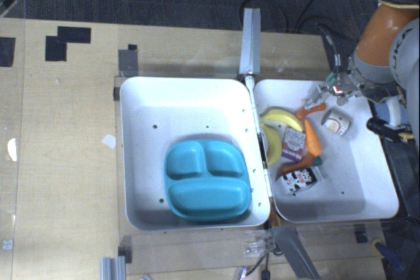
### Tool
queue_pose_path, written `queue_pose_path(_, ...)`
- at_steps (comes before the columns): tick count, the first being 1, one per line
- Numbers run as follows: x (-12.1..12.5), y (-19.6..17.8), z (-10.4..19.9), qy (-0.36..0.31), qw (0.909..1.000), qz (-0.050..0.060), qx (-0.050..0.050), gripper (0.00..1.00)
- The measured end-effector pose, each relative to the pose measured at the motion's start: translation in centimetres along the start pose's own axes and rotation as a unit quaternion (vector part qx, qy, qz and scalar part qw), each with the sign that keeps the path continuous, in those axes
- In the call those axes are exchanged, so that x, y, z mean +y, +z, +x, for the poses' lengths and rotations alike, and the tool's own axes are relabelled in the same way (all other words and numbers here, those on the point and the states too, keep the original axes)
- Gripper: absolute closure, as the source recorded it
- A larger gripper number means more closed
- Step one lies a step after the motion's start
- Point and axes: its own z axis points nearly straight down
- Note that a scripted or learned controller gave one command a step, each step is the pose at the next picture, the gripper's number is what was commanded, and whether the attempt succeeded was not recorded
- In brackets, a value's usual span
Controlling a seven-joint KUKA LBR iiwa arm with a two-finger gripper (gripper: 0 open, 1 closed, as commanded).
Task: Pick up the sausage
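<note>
A reddish-brown sausage [293, 167] lies slantwise in the right bin [367, 197], low in a pile of toy food, touching a black-and-white packet [302, 180]. Above it lie an orange carrot [313, 138] and a purple packet [293, 143]. A short orange-red piece [314, 108] rests near the bin's far wall. My gripper [336, 87] hangs over the bin's far right corner, just up and right of that piece and well away from the sausage. Nothing shows between its fingers.
Two yellow bananas [281, 119] lie against the divider in the right bin. A round white tub [335, 122] sits right of the carrot. The left bin [141, 108] holds a blue divided plate [207, 179]. The arm's orange band [384, 33] looms at the right.
</note>
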Motion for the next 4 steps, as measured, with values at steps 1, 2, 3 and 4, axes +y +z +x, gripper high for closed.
queue_pose_path(1, 0.0, 0.0, 0.0, 0.000, 1.0000, 0.000, 0.000, 0.00)
queue_pose_path(2, 0.0, 0.0, 0.0, 0.000, 1.0000, 0.000, 0.000, 0.00)
queue_pose_path(3, 0.0, 0.0, 0.0, 0.000, 1.0000, 0.000, 0.000, 0.00)
queue_pose_path(4, 0.5, -1.5, 0.0, -0.002, 1.0000, -0.009, -0.003, 1.00)
